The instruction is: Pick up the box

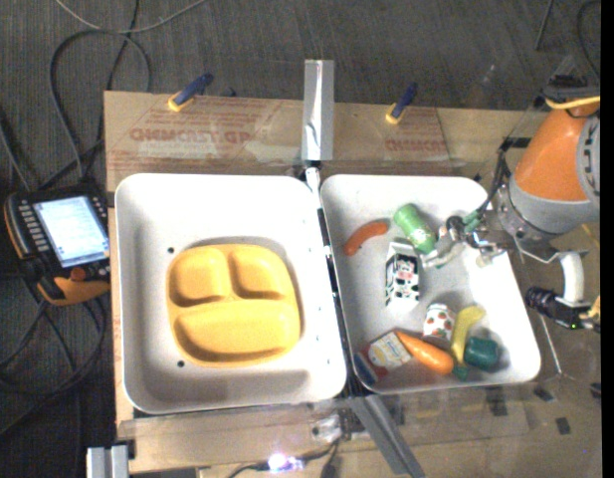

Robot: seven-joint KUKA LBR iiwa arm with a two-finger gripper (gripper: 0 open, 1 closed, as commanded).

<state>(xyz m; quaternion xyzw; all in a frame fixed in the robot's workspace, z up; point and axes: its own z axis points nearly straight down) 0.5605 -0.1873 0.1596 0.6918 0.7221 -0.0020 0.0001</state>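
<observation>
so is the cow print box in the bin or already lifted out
In. The cow print box lies on the floor of the right bin, apart from the end effector.

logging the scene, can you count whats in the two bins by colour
Yellow: 2, the divided tray and a banana-like piece
Orange: 2, a sausage shape and a carrot
Green: 2, one by the end effector, one dark
White printed: 3
Total: 9

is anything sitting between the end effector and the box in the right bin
Nothing visible lies directly between them. The end effector hangs over the right bin, and the box lies just to its lower left in the view. A green bottle and an orange sausage crowd the box's upper side.
</observation>
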